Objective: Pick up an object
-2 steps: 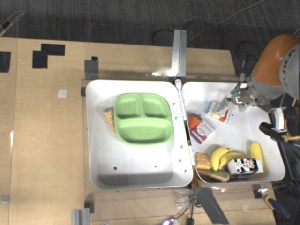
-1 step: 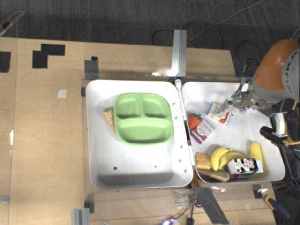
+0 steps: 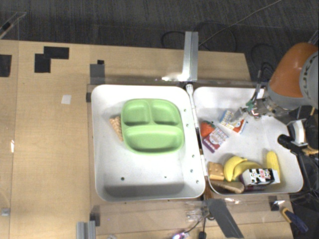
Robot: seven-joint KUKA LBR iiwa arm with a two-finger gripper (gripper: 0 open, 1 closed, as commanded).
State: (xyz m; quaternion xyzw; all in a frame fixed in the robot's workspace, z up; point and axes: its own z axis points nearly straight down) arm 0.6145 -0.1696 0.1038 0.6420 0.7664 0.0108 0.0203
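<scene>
The right bin (image 3: 219, 99) holds a blue-and-white packet (image 3: 233, 120), a purple pouch (image 3: 214, 138) and an orange-red piece (image 3: 206, 129) by its left wall. Along its front edge lie yellow bananas (image 3: 237, 166), a yellow corn cob (image 3: 272, 160), a black-and-white carton (image 3: 260, 177) and tan bread pieces (image 3: 222, 179). My gripper (image 3: 252, 108) hangs over the bin's back right part, just right of the blue-and-white packet, under the orange-banded wrist (image 3: 293, 76).
The left bin (image 3: 107, 153) bears a green divided tray (image 3: 151, 125) with a tan cracker (image 3: 116, 127) at its left side. A metal post (image 3: 191, 54) stands behind the wall between the bins. Cables run at the back right.
</scene>
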